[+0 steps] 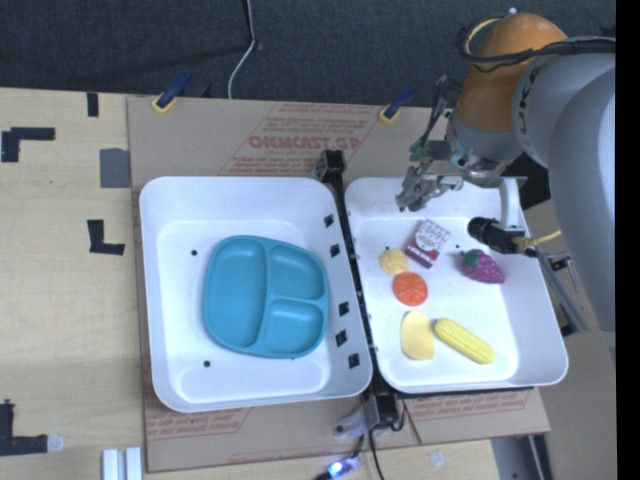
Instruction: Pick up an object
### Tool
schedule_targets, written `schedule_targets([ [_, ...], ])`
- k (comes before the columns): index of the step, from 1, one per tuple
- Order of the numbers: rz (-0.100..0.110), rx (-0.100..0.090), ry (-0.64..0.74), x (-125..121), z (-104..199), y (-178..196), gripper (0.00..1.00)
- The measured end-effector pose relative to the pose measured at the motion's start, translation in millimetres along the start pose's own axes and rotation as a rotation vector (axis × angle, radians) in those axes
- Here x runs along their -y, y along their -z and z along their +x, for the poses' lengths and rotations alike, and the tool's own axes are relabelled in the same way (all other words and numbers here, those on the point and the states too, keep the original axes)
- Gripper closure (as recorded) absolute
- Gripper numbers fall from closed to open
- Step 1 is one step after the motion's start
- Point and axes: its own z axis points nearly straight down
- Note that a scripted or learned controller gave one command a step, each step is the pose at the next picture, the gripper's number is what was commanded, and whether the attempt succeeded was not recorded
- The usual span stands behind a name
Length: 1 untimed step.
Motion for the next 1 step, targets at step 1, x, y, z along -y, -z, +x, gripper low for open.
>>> schedule_targets([
  [1, 0.0, 0.0, 0.0, 1.1, -1.8, 63.9, 1.0],
])
